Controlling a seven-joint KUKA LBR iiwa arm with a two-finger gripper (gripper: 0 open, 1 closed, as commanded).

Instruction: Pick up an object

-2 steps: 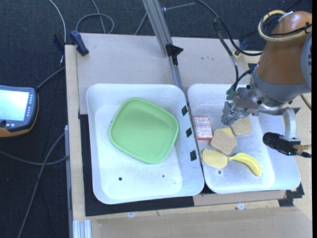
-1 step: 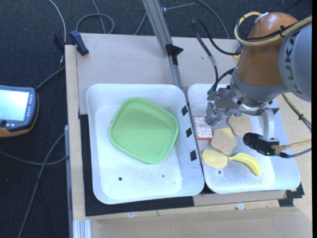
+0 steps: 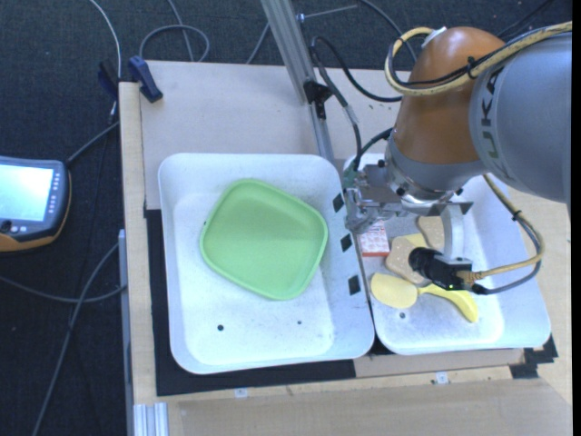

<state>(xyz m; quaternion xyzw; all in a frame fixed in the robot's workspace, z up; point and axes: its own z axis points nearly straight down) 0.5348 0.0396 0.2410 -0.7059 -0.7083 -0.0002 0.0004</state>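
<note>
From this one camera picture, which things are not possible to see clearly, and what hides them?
- Gripper, camera view: the arm's wrist covers it from above, so its state is not readable.
- Right bin: the arm hides its far part and whatever lies there.
- Small red and white item: half under the gripper, too small to identify.
- Pale yellow objects: partly overlapped by a black part with a cable; their shapes are unclear.

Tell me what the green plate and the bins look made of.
Green plate: likely moulded plastic, matte, uniform pale green with soft rounded corners and a raised rim. Left bin and right bin: probably thin formed white plastic, slightly textured, with rounded lips; the left one shows dark specks.
</note>
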